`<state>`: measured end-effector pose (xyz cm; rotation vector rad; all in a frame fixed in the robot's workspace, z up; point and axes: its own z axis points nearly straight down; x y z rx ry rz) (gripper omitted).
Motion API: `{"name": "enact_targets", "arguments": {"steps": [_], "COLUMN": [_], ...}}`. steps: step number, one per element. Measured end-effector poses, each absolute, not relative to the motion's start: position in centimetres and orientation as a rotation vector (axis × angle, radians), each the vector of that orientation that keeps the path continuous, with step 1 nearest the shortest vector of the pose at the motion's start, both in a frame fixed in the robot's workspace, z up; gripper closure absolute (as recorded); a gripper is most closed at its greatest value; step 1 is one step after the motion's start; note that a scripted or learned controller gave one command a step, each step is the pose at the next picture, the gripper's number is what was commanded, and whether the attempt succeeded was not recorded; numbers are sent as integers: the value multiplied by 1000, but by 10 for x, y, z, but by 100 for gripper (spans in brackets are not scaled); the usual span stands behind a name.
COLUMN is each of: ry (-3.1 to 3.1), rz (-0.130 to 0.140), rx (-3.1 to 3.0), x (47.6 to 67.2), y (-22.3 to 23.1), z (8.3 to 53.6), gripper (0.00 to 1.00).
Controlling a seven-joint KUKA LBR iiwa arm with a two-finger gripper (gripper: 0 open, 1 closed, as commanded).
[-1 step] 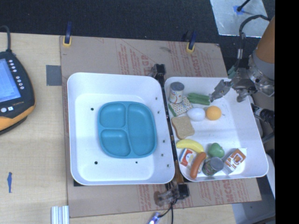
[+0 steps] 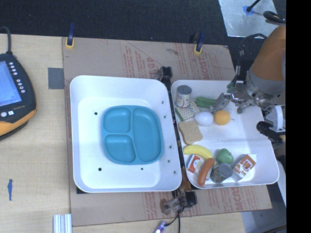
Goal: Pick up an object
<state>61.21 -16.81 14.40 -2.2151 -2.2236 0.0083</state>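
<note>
Bench: L bin (image 2: 80, 130) w/ blue tray (image 2: 131, 134)

Both bins are white: the left bin (image 2: 80, 130) carries a light blue divided plate (image 2: 131, 133), while the right bin (image 2: 265, 154) has an orange ball (image 2: 222, 117), a white egg (image 2: 204, 119), a tan bread slice (image 2: 190, 131) and a yellow banana (image 2: 198, 151). Nearer lie a red-brown sausage (image 2: 205, 171) and a green pepper (image 2: 224, 156).
</note>
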Motion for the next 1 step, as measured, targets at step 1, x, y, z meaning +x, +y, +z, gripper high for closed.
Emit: {"name": "enact_targets", "arguments": {"steps": [1], "ry": [-2223], "rz": [7], "rx": [-2216], "x": [607], "y": [-162], "z": [99], "gripper": [0]}}
